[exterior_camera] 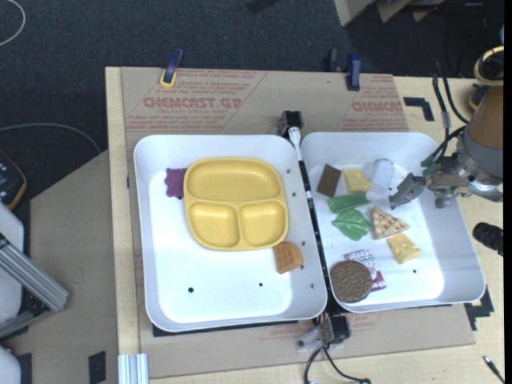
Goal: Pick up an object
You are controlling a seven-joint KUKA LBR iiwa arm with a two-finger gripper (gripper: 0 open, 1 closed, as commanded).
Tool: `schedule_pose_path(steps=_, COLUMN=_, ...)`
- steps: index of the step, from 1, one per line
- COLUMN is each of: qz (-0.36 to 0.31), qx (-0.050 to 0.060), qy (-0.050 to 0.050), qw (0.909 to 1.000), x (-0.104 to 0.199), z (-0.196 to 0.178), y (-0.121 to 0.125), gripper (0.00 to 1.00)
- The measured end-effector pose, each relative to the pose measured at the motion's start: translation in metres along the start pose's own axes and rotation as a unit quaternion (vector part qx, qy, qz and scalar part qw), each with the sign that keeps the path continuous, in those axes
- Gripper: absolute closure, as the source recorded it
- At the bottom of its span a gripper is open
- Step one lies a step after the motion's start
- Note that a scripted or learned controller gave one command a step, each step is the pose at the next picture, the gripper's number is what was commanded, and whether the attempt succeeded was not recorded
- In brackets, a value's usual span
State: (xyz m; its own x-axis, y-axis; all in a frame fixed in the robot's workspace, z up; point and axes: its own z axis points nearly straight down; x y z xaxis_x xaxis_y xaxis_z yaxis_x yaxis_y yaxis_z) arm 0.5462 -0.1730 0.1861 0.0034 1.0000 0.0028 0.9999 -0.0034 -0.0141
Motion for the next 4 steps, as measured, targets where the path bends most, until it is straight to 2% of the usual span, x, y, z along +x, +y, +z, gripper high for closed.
schedule_pose_path(steps=1, qz=-0.002, qx=-0.007, qy=-0.002, qw=1.0000, x=0.000, z=-0.008, y=0.003, gripper=0.00)
schedule_pose_path(steps=3, qz=-0.002, qx=-0.004, qy=0.000, qw=1.0000, x=-0.003, z=0.100, y=-0.006, gripper=0.00)
schedule_pose_path(steps=4, qz=-0.001, qx=-0.008, qy=-0.002, qw=1.0000, x=-0.004, z=0.086, y=-0.005, gripper=1.00)
